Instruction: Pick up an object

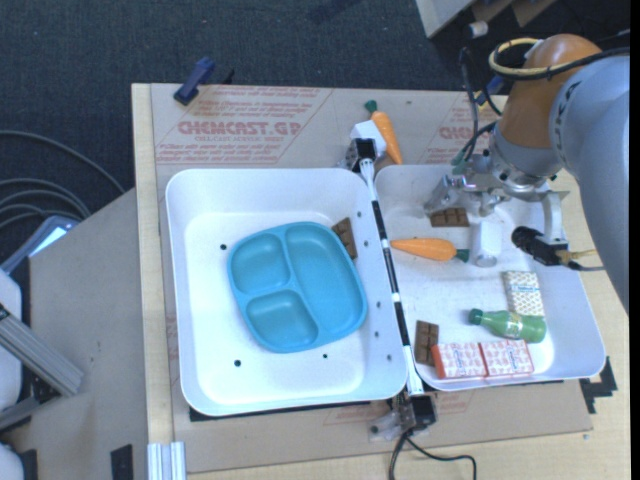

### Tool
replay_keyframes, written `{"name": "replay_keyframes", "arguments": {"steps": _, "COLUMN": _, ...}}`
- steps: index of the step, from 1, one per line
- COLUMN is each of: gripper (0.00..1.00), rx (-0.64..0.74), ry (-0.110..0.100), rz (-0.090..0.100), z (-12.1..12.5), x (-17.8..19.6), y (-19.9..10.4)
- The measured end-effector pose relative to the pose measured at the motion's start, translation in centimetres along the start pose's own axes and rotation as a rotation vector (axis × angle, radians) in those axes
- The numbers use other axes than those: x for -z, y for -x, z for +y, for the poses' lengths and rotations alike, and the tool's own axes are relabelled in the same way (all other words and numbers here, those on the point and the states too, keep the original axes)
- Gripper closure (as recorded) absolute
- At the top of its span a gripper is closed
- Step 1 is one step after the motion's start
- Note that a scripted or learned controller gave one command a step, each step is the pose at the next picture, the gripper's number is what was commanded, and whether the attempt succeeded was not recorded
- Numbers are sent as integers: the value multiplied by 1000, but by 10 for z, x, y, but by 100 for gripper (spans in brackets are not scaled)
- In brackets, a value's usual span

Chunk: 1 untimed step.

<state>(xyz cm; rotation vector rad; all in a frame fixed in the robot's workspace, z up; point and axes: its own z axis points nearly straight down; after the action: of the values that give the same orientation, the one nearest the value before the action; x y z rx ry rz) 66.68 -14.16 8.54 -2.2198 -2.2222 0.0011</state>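
Arm over the right bin, gripper (pixel 478 230) low near that bin's far edge; whether its claw is released or clenched cannot be told.

The right bin (pixel 585 343) carries one carrot (pixel 425 249) near its left edge, long axis across the bin, thick end toward the left bin and green tip toward the gripper just beside it. One green bottle (pixel 510 324) lies on its side, cap pointing left. Two red-and-white packets (pixel 484 359) sit end to end along the near edge, a patterned packet (pixel 523 291) above the bottle. One chocolate bar (pixel 426 340) lies in the near-left corner, another (pixel 449 217) by the gripper. The left bin (pixel 190 298) holds one blue divided plate (pixel 296 285) and a third chocolate bar (pixel 346 236) at its right edge. A second carrot (pixel 386 137) lies on the bench beyond the bins.
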Motion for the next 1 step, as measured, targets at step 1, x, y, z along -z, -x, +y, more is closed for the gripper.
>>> {"name": "replay_keyframes", "arguments": {"steps": 1, "gripper": 0, "rx": 0, "ry": -2, "rz": 1, "z": 0, "x": 0, "y": -20}}
